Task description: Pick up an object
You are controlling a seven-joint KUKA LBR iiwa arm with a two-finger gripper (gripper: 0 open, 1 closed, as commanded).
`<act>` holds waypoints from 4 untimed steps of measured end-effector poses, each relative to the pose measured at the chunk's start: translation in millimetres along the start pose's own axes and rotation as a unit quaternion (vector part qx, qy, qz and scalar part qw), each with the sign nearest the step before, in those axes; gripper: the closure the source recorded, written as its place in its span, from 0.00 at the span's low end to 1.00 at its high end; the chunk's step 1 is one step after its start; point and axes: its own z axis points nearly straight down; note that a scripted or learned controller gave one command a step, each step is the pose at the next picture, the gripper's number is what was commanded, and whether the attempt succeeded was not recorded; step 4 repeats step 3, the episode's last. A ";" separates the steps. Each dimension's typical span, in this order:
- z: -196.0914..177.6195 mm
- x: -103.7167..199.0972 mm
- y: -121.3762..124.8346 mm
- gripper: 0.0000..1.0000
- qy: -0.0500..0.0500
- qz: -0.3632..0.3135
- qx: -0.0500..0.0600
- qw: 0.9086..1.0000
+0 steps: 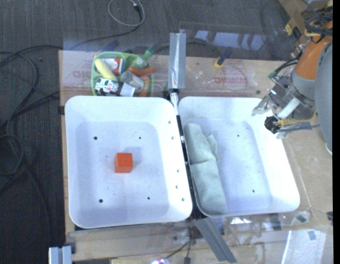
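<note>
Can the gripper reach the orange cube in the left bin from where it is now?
Probably yes. The orange cube lies alone on the left bin floor, open from above. The gripper is over the right bin's far edge, so it must cross that bin and the folded cloth.

Left bin: white plastic, smooth, faintly glossy. Orange cube at its centre: matt, plain-faced. Right bin, beside left bin: same white plastic. Cloth along its near wall: pale, soft, rumpled. Bench beneath: light wood, matt.
</note>
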 end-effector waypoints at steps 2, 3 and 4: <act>92.2 -6.4 -12.7 0.00 0.008 0.035 0.006 0.999; 84.8 -8.8 -12.0 1.00 0.004 0.034 0.004 0.999; 84.8 -8.8 -12.0 1.00 0.004 0.034 0.004 0.999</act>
